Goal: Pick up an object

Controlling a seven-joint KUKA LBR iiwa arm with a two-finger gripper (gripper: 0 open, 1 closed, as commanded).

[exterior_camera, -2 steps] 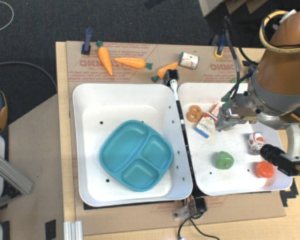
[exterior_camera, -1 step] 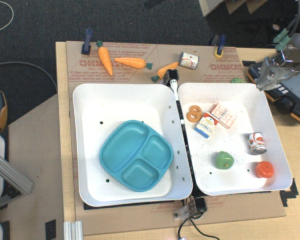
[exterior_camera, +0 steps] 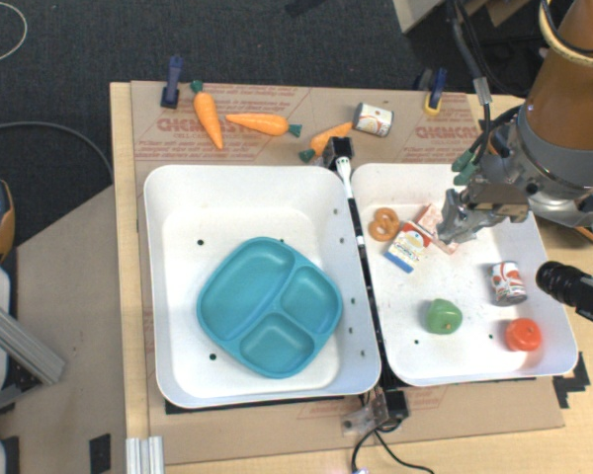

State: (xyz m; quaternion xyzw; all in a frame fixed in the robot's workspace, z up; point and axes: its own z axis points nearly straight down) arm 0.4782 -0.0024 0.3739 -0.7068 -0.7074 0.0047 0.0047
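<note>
Two shallow white bins are shown side by side on a brown cardboard sheet (exterior_camera: 277, 107) printed with faded red lettering too faint to be read. In the left bin (exterior_camera: 168, 205) a teal plastic divided plate (exterior_camera: 269, 306) with three moulded compartments is seen, tilted slightly on the bin floor. In the right bin (exterior_camera: 474, 358) several small toy items are scattered: a brown pretzel-shaped piece (exterior_camera: 382, 224), a small white and blue carton (exterior_camera: 406, 247) just beside a red and white packet (exterior_camera: 431, 227), a green apple (exterior_camera: 443, 316), a small can (exterior_camera: 508, 283) with a red and white label whose print cannot be made out, and a red-orange tomato (exterior_camera: 523, 336) near the front right corner. Behind the bins, on the cardboard, three orange plastic carrots (exterior_camera: 209, 118) with green tips and a second small labelled can (exterior_camera: 374, 119) lying on its side are visible; blue clamps (exterior_camera: 171, 82) are fixed at the sheet's far edge. The gripper (exterior_camera: 457, 227) is lowered into the right bin at the red and white packet, touching or just over its right end; whether the fingers are spread or closed, and whether anything is held, cannot be told from this angle. A black brush-like tool (exterior_camera: 348, 191) is laid along the seam between the bins.
</note>
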